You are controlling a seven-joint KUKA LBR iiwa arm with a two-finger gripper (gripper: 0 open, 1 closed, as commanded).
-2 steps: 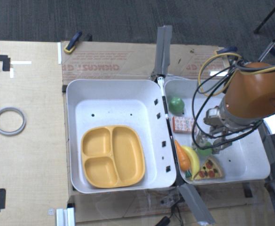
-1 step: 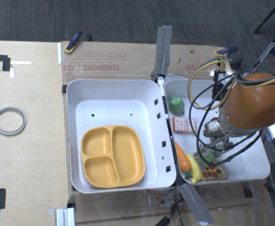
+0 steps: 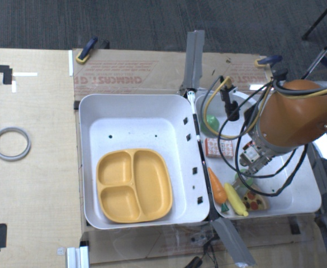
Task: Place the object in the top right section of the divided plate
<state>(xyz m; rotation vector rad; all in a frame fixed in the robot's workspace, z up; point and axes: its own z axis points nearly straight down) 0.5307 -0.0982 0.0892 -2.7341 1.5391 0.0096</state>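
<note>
We start at the gripper point(image 3: 251, 162). It sits low over the right bin point(image 3: 306, 202), under the orange band point(image 3: 297, 113) of the arm. The wrist and looping black cables point(image 3: 230, 128) cover its tip, so we cannot tell whether it is spread or closed, and we see no object in it.

Just below and left of the gripper, several small objects lie in the right bin:
- a carrot point(image 3: 218, 186) against the bin's left wall
- a yellow piece point(image 3: 236, 200) just beside the carrot
- a red piece point(image 3: 256, 201) to the right of the yellow one
- a red and white box point(image 3: 217, 147) further up
- a green item point(image 3: 212, 121) near the top, partly behind a cable

The left bin point(image 3: 135, 113) holds the yellow divided plate point(image 3: 134, 184) in its lower half, well apart from the gripper. We cannot tell which object is the task's own.

A tape roll point(image 3: 10, 143) rests on the bench point(image 3: 34, 205) at far left.
</note>
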